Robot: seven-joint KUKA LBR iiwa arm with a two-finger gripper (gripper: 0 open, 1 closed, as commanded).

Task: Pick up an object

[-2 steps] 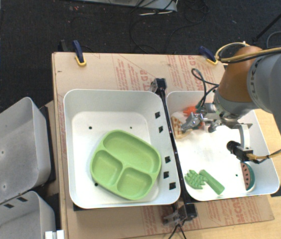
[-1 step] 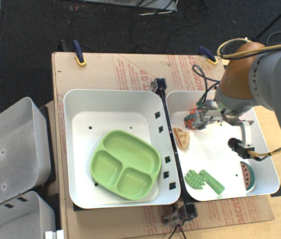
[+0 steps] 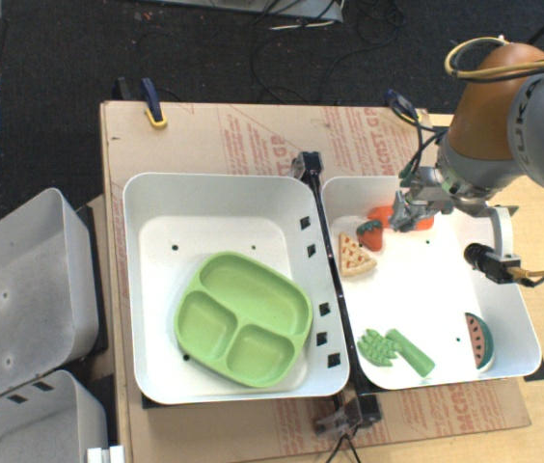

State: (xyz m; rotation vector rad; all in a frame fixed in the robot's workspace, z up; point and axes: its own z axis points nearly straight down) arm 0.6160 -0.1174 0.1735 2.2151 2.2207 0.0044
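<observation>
In the right bin [image 3: 436,287] my gripper [image 3: 404,218] hangs low near the back left corner, right over a red-orange toy [image 3: 376,230] with a dark green top. A waffle-patterned pizza slice toy [image 3: 354,256] lies just left of and below it. A green leafy toy [image 3: 395,348] rests near the bin's front edge, and a watermelon slice [image 3: 479,340] lies at the front right.
The left bin [image 3: 156,210] holds a light green divided plate [image 3: 243,318]. A black divider bar [image 3: 328,258] runs between the two bins. More white bins [image 3: 16,278] stand off the bench at the left. Cables trail from my wrist at the right.
</observation>
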